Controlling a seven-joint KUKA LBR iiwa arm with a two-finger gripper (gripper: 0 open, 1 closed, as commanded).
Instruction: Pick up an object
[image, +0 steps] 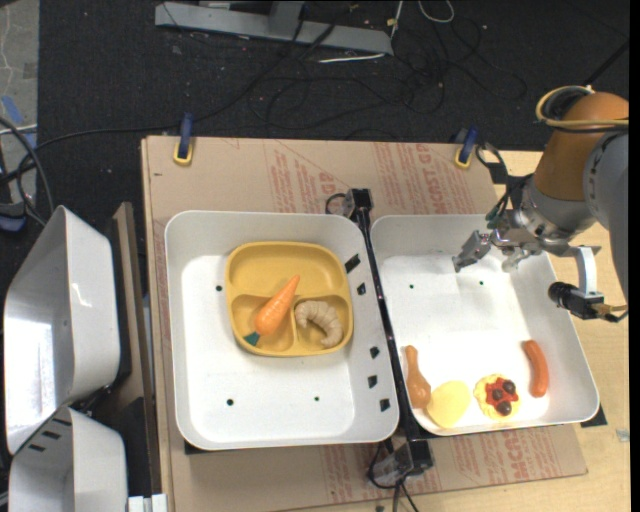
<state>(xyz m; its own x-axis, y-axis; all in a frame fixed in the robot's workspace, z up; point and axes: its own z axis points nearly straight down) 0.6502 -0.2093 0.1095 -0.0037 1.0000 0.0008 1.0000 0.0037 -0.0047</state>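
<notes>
The pincer (487, 250) hangs above the right bin's (440, 240) far end, fingers spread apart, holding nothing; the sausage (537, 367) lies well apart.

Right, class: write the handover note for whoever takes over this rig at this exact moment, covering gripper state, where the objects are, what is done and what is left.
Gripper: over the far end of the right bin, fingers apart, nothing between them.
Right bin, near edge: drumstick, yellow round piece, small pizza-like piece, sausage.
Left bin: yellow divided plate holding a carrot and a shrimp.
Done: nothing picked up yet.
Left: move onto one object, close on it, lift. The right-bin items look closest to the gripper.
</notes>
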